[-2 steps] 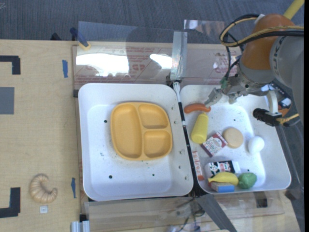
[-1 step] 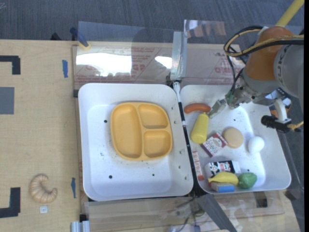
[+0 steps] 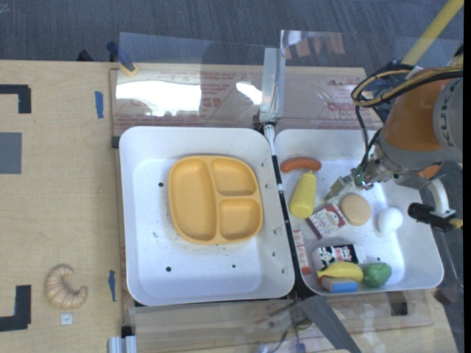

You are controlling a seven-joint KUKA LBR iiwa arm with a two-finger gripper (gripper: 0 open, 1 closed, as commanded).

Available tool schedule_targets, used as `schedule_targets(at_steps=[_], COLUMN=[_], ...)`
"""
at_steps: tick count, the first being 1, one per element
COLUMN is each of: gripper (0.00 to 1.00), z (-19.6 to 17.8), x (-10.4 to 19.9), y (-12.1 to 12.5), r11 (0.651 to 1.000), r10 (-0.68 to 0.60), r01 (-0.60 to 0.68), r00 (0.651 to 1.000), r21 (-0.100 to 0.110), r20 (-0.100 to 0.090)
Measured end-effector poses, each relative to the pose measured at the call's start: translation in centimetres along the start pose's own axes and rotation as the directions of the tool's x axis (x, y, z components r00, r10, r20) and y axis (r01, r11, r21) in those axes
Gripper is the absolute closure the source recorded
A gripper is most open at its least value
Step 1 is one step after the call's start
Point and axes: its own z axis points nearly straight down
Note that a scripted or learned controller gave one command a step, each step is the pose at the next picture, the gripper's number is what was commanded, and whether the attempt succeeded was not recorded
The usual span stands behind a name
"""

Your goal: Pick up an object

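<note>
Single fixed overhead camera, slanted down over bins [image 3: 136, 197].

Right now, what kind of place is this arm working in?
Probably a robot lab bench set up for pick-up trials. Two white bins sit side by side, play food like a toy hot dog and egg fills one, and blue tape marks dot the wooden bench.

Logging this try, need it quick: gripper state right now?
Gripper: cannot be told; it hangs over the right white bin just above the round tan bun.
</note>
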Motion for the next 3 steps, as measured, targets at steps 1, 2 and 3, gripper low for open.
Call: schedule_targets(at_steps=[1, 2, 3], gripper=[0.00, 0.00, 0.00], z=[-4.0, -2.0, 0.0], x=[0.3, 2.3, 2.7], y=[-3.2, -0.2, 7.2], r11=[0.998, 0.922, 0.981], r10=[-0.066, -0.388, -0.193], r01=[0.066, 0.388, 0.193], r00=[0.998, 0.922, 0.981], r21=[0.001, 0.000, 0.004], r20=[-0.001, -0.002, -0.002])
